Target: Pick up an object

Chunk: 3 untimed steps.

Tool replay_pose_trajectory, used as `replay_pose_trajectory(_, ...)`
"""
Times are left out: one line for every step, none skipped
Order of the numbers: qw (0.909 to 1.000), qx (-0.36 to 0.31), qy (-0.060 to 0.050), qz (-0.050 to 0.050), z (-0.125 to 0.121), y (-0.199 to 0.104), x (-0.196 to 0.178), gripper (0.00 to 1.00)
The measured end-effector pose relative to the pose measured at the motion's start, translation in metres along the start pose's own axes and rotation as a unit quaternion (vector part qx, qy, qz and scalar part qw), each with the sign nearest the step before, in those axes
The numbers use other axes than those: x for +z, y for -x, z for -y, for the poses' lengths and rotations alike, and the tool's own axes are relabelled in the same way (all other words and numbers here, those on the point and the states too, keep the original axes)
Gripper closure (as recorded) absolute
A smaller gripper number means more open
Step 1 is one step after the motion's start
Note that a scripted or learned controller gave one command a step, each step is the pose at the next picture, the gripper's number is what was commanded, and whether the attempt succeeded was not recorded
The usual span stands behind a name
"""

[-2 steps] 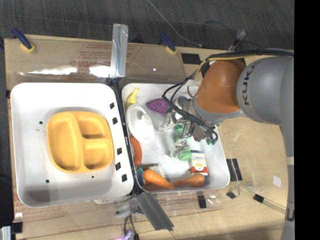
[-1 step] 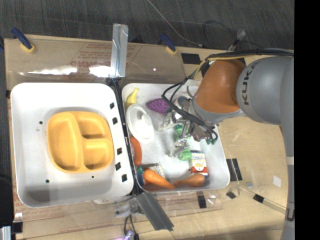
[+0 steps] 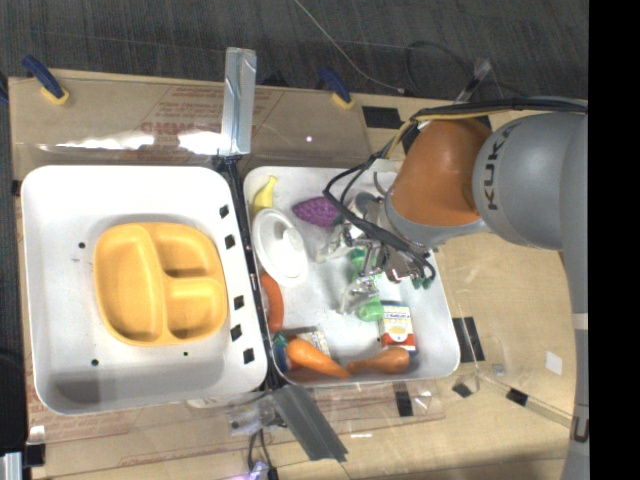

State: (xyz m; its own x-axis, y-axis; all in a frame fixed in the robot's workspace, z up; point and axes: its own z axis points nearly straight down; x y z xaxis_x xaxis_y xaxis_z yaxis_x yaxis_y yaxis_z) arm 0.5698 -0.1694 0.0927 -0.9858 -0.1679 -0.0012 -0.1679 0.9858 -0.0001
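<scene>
Camera view: gripper [image 3: 362, 268] low in right bin [image 3: 440, 333], reaching; fingers' state unclear. Green item [image 3: 370, 310] just below; next, close and lift.

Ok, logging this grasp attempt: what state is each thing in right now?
Yellow divided tray: upright, flat in the left bin.
White bowl: upright in the right bin.
Purple toy: lying free beside the bowl.
Gripper: low inside the right bin.

A divided tray [image 3: 160, 280] lies in the left bin [image 3: 40, 268]; the right bin [image 3: 440, 340] holds a cup [image 3: 278, 244] and carrots [image 3: 315, 361].
</scene>
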Motion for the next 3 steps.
replay_pose_trajectory(1.0000, 0.000, 0.000, 0.000, 0.000, 0.000, 0.000, 0.00)
replay_pose_trajectory(0.9961, 0.088, 0.000, 0.000, 0.009, -0.026, 0.000, 0.00)
replay_pose_trajectory(0.9969, 0.079, 0.000, 0.001, 0.013, -0.007, -0.001, 0.00)
